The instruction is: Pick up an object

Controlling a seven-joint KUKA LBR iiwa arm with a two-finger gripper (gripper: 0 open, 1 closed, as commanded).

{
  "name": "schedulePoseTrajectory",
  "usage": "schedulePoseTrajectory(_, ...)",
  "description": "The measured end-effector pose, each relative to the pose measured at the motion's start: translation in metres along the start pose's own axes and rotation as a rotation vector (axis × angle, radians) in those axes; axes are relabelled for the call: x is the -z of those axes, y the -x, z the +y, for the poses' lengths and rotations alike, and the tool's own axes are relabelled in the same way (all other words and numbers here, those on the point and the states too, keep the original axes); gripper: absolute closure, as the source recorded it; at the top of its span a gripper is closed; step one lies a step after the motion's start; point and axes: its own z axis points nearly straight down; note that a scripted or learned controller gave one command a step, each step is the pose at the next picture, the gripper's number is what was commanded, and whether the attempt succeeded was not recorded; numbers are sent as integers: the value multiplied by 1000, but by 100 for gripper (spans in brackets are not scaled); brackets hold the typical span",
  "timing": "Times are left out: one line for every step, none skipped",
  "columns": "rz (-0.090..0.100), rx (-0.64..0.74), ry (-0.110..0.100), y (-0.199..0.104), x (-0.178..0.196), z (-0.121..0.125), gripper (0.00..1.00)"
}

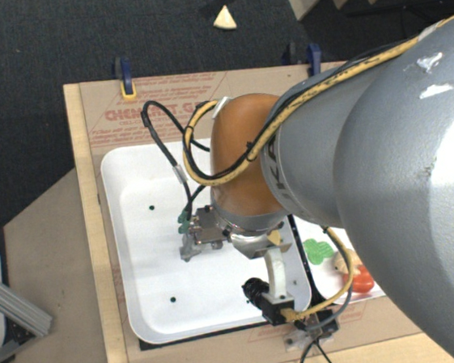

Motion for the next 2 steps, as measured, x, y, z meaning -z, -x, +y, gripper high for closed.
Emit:
schedulePoseTrajectory(2,-3,15,-46,-88,-3,0)
schedulePoseTrajectory(5,-7,18,-45,-73,-2,100)
